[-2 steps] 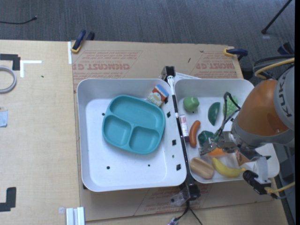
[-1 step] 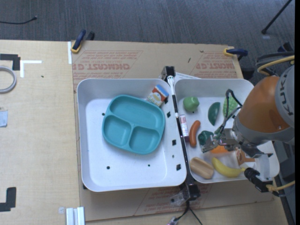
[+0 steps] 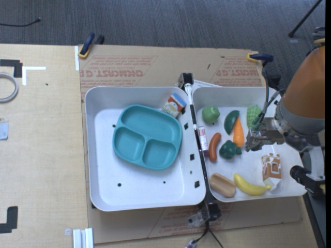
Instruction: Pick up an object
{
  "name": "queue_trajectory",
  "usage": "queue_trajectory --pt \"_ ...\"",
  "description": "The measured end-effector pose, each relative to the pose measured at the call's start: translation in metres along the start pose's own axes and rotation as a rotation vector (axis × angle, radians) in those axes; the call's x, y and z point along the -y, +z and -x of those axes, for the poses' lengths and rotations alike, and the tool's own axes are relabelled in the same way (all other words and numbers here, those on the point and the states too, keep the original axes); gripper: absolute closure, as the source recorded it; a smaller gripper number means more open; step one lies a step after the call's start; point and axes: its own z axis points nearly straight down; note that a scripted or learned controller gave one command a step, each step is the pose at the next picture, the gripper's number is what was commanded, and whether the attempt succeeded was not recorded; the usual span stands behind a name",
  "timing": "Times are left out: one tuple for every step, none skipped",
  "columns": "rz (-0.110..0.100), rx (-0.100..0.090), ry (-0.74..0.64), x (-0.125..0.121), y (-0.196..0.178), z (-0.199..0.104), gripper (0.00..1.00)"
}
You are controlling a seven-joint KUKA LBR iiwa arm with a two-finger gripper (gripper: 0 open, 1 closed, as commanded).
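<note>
The right bin (image 3: 227, 93) holds toy food: a green apple (image 3: 210, 114), a dark green vegetable (image 3: 231, 121), an orange carrot (image 3: 238, 133), a light green lettuce (image 3: 253, 114), a red sausage (image 3: 214, 146), a dark broccoli (image 3: 229, 150), a hot dog bun (image 3: 223, 185), a yellow banana (image 3: 251, 186) and a white and orange packet (image 3: 271, 168). My gripper (image 3: 252, 141) hangs low over this bin, just right of the carrot and below the lettuce. I see nothing clearly between its tips.
The left bin (image 3: 98, 154) carries a teal divided plate (image 3: 147, 137) and a small colourful packet (image 3: 174, 105) at its back right corner. A small wrapper (image 3: 202, 137) lies by the divider between the bins. The arm's orange band (image 3: 310, 87) looms at the right.
</note>
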Motion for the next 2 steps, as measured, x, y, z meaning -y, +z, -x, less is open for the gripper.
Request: queue_trajectory --pt "0.0 0.0 0.0 0.0 0.0 0.0 0.0" --pt "-0.001 0.0 -0.004 -0.058 0.049 0.003 0.0"
